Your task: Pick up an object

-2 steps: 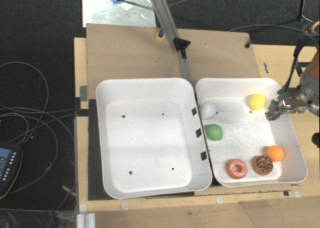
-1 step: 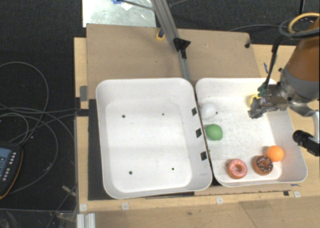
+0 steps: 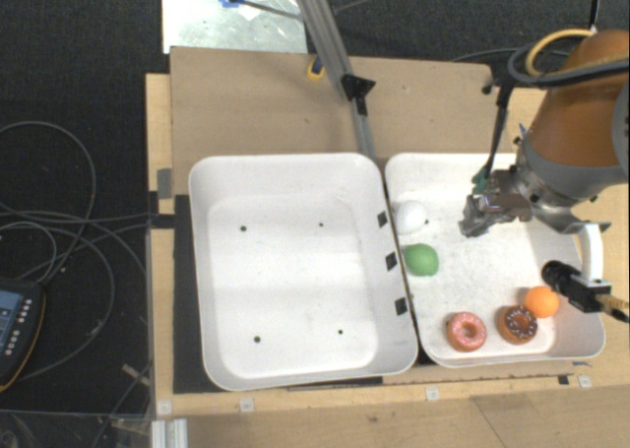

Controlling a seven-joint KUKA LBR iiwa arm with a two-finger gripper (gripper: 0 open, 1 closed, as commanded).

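In the right bin (image 3: 448, 172) lie a white ball (image 3: 409, 216), a green ball (image 3: 421, 260), a pink-iced doughnut (image 3: 466, 331), a chocolate doughnut (image 3: 518, 324) and an orange ball (image 3: 540, 301). My gripper (image 3: 476, 222) hangs over the bin's middle, right of the white ball and above and right of the green ball. Nothing shows between its fingers. The grey and orange arm reaches in from the right and hides the bin's far right corner.
The left bin (image 3: 212, 239) adjoins the right one, with black clips (image 3: 391, 261) along the shared wall. A grey pole (image 3: 330, 37) slants across the board behind the bins. Cables and a handset (image 3: 15, 323) lie on the floor at left.
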